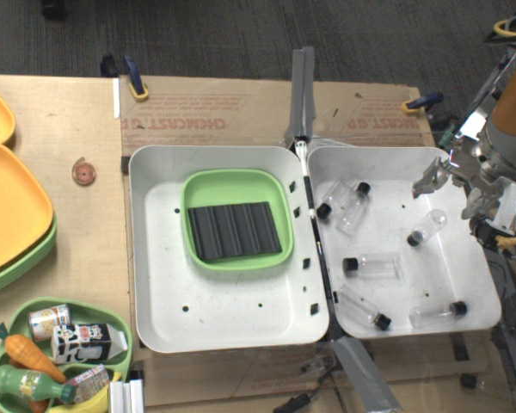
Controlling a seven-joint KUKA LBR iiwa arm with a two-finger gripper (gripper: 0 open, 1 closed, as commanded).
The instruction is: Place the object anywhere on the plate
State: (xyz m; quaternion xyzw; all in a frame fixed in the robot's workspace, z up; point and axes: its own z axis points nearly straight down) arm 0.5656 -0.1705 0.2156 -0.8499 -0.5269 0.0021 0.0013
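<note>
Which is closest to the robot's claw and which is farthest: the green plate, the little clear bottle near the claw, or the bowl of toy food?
From the claw, in the camera view:
1. The clear bottle, in the right bin, just below the claw.
2. The green plate, in the left bin, holding a dark ridged block.
3. The bowl of toy food, at the bottom left corner of the bench.
</note>
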